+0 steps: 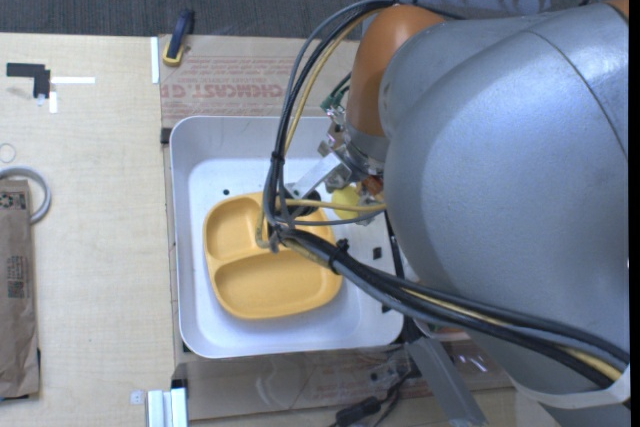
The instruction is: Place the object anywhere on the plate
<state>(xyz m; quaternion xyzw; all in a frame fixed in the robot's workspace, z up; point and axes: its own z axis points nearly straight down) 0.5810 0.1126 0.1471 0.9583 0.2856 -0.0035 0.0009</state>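
A yellow-orange divided plate (262, 267) lies in the white bin (200, 215), toward its lower left. The grey arm with its orange band (395, 75) reaches in from the right and covers much of the bin. Its gripper (335, 187) hangs just above the plate's upper right rim. A pale yellow object (348, 202) shows right under the gripper, partly hidden by cables and the wrist. I cannot tell whether the object sits between the fingers or rests on the bin floor beside the plate.
Black and yellow cables (300, 245) loop from the wrist across the plate's right side. A wooden bench top (80, 165) lies to the left, with a brown paper bag (15, 285) at its left edge. A printed cardboard strip (240, 85) lies behind the bin.
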